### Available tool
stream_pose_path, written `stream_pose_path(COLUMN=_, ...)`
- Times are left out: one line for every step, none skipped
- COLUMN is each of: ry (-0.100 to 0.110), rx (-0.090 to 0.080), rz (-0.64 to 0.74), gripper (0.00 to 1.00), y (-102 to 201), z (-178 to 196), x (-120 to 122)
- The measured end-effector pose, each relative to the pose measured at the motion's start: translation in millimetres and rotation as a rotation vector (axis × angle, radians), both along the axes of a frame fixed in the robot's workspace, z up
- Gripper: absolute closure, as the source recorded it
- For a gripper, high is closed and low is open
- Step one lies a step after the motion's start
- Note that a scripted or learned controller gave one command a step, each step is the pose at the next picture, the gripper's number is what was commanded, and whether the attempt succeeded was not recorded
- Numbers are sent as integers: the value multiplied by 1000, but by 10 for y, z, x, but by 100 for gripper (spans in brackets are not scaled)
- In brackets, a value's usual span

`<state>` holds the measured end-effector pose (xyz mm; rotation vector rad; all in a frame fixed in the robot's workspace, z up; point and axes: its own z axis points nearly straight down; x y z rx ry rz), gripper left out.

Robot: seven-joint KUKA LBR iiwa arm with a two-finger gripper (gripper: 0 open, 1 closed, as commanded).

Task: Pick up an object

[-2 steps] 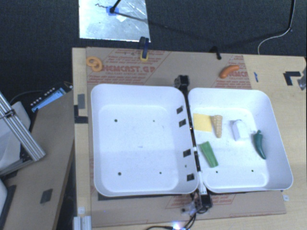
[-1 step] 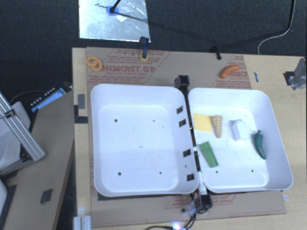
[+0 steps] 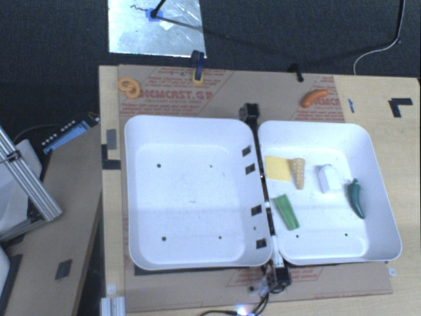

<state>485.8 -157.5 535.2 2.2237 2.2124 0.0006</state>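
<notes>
Cable clump and connector (image 3: 276,280) at the bottom edge, sitting at the foot of the seam between the two bins. Left bin (image 3: 141,242) and right bin (image 3: 375,242) side by side on a cardboard sheet (image 3: 217,94).

Candidates all in the right bin: green block (image 3: 286,212) nearest the seam, tilted; yellow flat square (image 3: 277,168) above it, touching or just beside a tan cone-like piece (image 3: 298,172); small white block (image 3: 324,178) further right; dark green pepper-shaped toy (image 3: 355,197) near the right wall.

Arm not in frame, so gripper state: cannot tell.

Best pick, judging from this: the green block. Looks like a small, rigid, light piece, probably plastic or foam, matte, not fragile. Elongated, so grasp across the short width at mid-length. It lies apart from its neighbours, with room for fingers on both sides. The yellow square looks too flat to pinch easily. The pepper is rounded and glossy, could slip.

Outside the bins: orange sausage-like toy (image 3: 314,97) and a pretzel-shaped ring (image 3: 129,87) on the cardboard, yellow clamp (image 3: 197,68) at the top edge.
</notes>
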Motion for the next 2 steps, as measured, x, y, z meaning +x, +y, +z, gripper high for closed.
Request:
stream_pose_path(ry=0, rx=2, rz=9, gripper=100, y=130, z=0, x=9)
stream_pose_path(ry=0, rx=2, rz=9, gripper=100, y=255, z=1, x=9)
